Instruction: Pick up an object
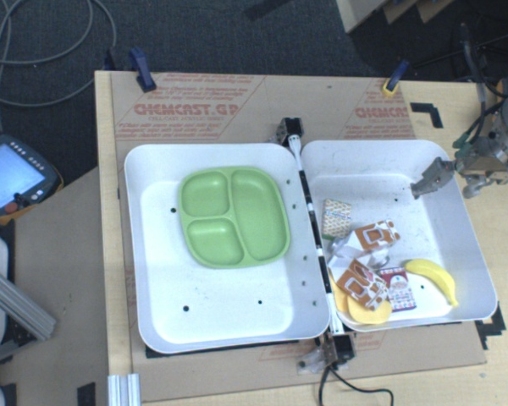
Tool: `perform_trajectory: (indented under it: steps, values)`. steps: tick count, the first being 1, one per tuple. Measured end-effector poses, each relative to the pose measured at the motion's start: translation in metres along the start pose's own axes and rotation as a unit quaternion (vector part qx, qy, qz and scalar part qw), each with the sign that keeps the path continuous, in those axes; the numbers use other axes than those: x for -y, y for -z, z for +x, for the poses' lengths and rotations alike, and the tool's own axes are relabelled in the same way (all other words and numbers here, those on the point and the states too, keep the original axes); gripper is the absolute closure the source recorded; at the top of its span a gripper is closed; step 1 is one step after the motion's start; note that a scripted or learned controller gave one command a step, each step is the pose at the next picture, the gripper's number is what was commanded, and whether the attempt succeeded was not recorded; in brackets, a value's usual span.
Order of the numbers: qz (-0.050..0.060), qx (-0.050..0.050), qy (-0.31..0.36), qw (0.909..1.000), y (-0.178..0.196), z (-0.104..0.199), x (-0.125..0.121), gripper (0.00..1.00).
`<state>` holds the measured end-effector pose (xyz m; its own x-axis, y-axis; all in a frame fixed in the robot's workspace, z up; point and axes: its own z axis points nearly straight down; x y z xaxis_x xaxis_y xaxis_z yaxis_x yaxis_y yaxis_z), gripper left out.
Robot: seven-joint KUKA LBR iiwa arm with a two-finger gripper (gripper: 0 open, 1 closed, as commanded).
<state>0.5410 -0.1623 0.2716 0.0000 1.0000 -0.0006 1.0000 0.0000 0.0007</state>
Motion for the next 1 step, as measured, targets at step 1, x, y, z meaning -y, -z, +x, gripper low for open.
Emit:
perform_trajectory:
  steps: [1]
  values:
    - [0.001, -0.001, 0.0, 1.0, -0.1215, 0.0445, -0.0095, 0.0]
